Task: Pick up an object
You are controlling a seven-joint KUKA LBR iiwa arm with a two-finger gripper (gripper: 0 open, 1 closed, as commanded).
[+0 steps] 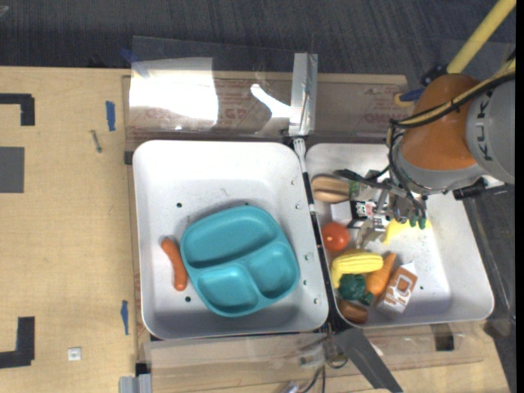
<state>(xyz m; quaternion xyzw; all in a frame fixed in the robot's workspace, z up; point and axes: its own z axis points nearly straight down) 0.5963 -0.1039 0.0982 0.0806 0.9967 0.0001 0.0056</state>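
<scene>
While I hang over the right-hand shallow white plastic bin (467, 293), reaching in from the right, the holdings read as follows. Largest: the pale wooden bench (57, 244), with dark carpet-like floor beyond its far edge. Next, the left-hand shallow white plastic bin (164, 170), bearing a teal three-compartment plastic plate (237, 258) and, just beside the plate's left edge, an orange toy sausage (175, 264). My own arm, grey with an orange band (438, 133), ends in my gripper (378, 219), low among the clutter; how far it is open I cannot tell, and I see nothing held in it. Pickable stock, all in the right bin's near-left corner: a tan bread roll (330, 188) against the divider; a red toy tomato (335, 237); a yellow corn cob (356, 263); a green leafy piece (354, 286) touching it; an orange carrot (380, 277); a small printed carton (399, 289). They crowd together, several touching. Handling note, by my judgement: the tomato and corn lie nearest; I should come straight down on one item, straddle its narrow width, and avoid wedging a neighbour or the bin wall.
</scene>
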